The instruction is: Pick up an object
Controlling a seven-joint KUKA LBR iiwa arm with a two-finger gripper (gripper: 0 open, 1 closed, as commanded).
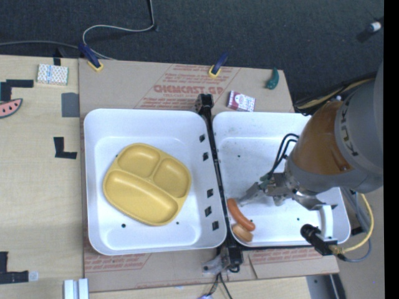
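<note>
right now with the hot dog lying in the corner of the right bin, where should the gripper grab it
Grip the hot dog across its narrow middle, coming straight down from above. It lies flat and long, slanting along the right bin's near-left corner, close to the walls. A top-down pinch across its width seems safest; the gripper is beside it.

Bright, even light from overhead washes both white bins nearly flat, with only faint shadows along their rims. The frame is soft and low in resolution; the arm looks slightly blurred, perhaps from motion.
</note>
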